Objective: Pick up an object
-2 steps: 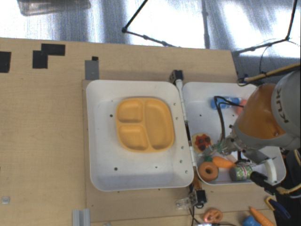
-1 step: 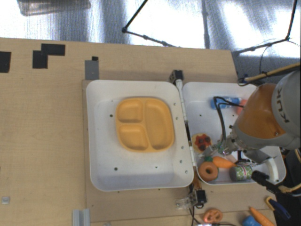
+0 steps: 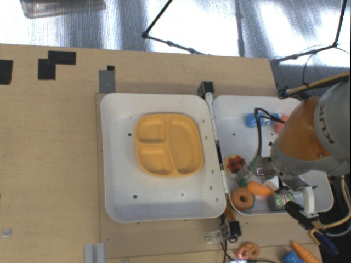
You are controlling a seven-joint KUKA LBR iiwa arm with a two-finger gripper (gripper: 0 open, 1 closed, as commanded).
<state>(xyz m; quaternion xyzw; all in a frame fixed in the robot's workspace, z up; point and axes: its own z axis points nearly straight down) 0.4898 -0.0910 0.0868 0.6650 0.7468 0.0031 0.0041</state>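
Tan wooden bench (image 3: 49, 163), grey ribbed floor (image 3: 181, 15) beyond (sunlit patches)

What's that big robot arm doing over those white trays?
The arm is reaching into the right bin, where small toys lie: a donut, a carrot and others. It hangs low over them, trying to pick one up. The left bin has a yellow plate.
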